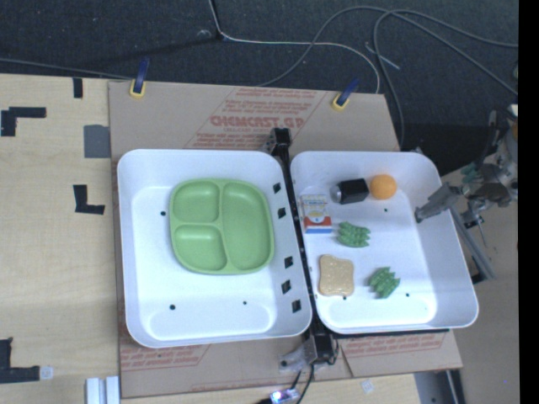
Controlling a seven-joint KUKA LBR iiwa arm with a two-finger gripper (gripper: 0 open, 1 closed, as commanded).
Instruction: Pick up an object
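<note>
Up close, two white bins are seen side by side on a cardboard sheet (244, 116) that is laid on the counter (50, 251). The left bin (139, 301) is set toward the middle of the counter, and a green plate (222, 226) with three parts is laid flat in it. The right bin (438, 301) is set toward the counter's right edge, and all the small things are found in it.

An orange ball (383, 186) is seen in the part of the right bin nearest the far edge of the counter. A black thing (352, 190) is laid just beside the ball, on its left, and the two seem to be touching. A small white and red box (315, 209) is placed near the wall between the two bins. A green toy (354, 235) is laid near the box, on its right. A tan slice of bread (336, 276) is laid closer to the near edge of the counter, and a second green toy (384, 283) is laid near it on the right, but apart from it.

The pincer (429, 207) is seen over the right rim of the right bin, and the grey arm (484, 188) is stretched in from the counter's right edge. Nothing is seen to be held in the pincer. It cannot be told if the pincer is open or closed. The ball is the closest thing to it, and the two are kept apart.
</note>
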